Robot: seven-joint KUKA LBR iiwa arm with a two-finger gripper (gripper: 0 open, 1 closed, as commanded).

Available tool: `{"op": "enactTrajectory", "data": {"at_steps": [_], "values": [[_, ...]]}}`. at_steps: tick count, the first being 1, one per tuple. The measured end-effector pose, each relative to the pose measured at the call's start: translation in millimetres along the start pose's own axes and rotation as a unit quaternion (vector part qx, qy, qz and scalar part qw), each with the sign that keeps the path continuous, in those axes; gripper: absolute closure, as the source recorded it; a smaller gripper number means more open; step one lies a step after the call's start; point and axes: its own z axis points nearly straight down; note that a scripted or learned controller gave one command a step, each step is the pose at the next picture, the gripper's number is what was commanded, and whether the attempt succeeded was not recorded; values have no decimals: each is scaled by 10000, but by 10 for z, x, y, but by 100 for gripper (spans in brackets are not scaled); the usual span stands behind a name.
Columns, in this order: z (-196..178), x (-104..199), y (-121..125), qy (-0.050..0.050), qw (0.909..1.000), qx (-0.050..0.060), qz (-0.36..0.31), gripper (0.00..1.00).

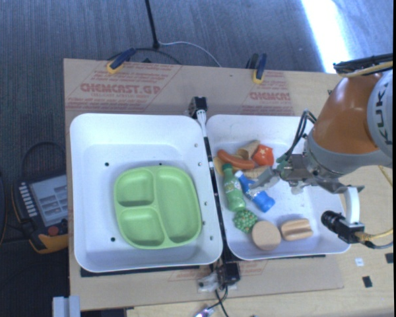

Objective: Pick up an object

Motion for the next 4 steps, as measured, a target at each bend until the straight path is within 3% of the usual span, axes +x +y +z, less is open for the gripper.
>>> {"op": "enactTrajectory", "data": {"at_steps": [1,2,3,4], "values": [[887,-2,352,-29,9978,-147,649,0],[917,-17,575,-50,9997,-211,-129,0],[1086,-7,686,-24,9840,-88,1780,0],[986,-28,679,-49,9841,-79,1772,100]]}}
